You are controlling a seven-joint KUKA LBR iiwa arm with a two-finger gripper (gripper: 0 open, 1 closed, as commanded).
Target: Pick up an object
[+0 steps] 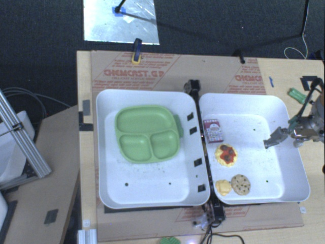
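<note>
The right bin (254,108) holds several small items. A red-and-white box (213,130) lies near its left wall. Below it sits a yellow piece with red topping (226,155). A round chocolate-chip cookie (240,184) and a small yellow lump (223,187) rest near the front edge. My gripper (274,138) hangs over the right side of this bin, well to the right of the items, with nothing visible between its fingers.
The left bin (109,187) contains a green divided tray (147,133). A black divider with clips (198,136) runs between the two bins. Cardboard covers the bench under both bins. Cables and a green object lie at the far right.
</note>
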